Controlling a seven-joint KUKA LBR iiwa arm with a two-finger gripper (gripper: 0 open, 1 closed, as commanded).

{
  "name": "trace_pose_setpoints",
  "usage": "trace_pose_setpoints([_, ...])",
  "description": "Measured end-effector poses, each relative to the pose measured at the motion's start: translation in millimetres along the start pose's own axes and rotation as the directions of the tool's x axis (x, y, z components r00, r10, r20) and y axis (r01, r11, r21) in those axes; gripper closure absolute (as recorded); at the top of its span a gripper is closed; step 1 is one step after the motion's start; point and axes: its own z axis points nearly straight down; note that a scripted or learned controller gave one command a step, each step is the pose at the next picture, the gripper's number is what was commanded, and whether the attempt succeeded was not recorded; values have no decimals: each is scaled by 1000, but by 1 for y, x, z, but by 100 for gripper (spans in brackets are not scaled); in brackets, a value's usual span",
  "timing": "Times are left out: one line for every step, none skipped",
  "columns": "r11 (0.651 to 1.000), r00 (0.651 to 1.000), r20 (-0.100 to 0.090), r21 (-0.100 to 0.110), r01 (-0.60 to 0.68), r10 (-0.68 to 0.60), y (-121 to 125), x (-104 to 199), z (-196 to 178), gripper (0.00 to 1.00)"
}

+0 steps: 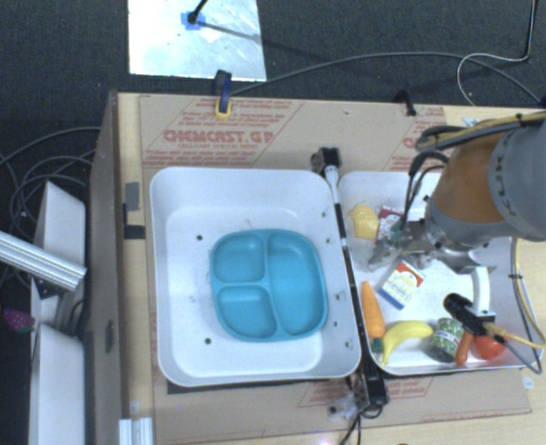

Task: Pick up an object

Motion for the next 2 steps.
trace_pose_setpoints([1000,1000,1,-2,0,0,1,-1,-11,100])
trace_pose_setpoints([1000,1000,0,-3,0,0,1,0,-11,0])
